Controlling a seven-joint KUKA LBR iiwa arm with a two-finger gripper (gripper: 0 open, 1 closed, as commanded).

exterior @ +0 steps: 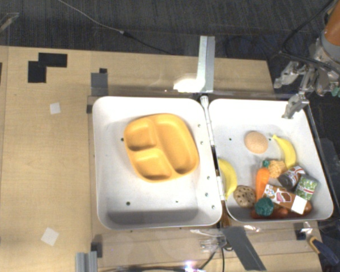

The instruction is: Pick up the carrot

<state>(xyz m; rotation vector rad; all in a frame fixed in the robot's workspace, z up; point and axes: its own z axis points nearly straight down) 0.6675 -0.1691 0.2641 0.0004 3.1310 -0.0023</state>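
The carrot (262,182) is a short orange piece with a green top. It lies in the right bin (238,113), in the pile of toy food near the bin's front right. My gripper (291,92) hovers over that bin's far right corner, well above and behind the carrot. Its two grey fingers (295,105) stand apart, open, with nothing between them.
Around the carrot lie a tan egg-like ball (256,142), a banana (287,150), a second banana (229,175) by the divider, a cookie (244,195), a green piece (264,207) and small packets (298,184). The left bin (110,152) holds a yellow divided plate (158,146).
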